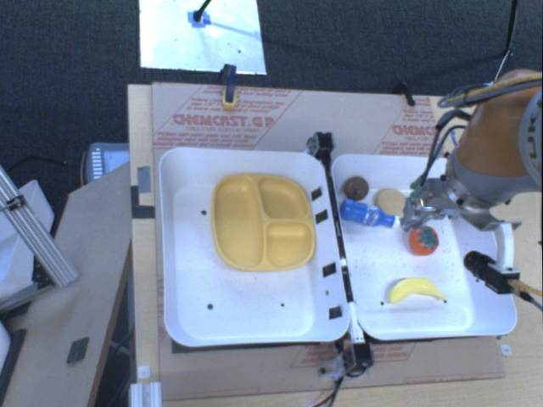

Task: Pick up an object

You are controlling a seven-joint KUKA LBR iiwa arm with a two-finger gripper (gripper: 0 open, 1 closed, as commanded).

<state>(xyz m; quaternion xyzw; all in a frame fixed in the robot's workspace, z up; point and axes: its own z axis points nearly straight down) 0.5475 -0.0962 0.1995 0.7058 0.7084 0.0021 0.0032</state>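
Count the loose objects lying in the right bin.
4: a brown ball near the divider, a tan disc beside it, an orange fruit under the gripper, a banana in front. The arm may hide more.

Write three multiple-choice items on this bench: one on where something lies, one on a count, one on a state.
1. Where does the yellow divided plate lie?
A. left bin
B. right bin
C. on the cardboard

2. How many loose items lie in the right bin?
A. two
B. five
C. eight

3. How does the blue bottle rest?
A. upright
B. on its side
C. on the banana

Key: 1 A, it sits mid left bin. 2 B, bottle, banana, orange fruit, brown ball, tan disc. 3 B, it lies flat on the bin floor.
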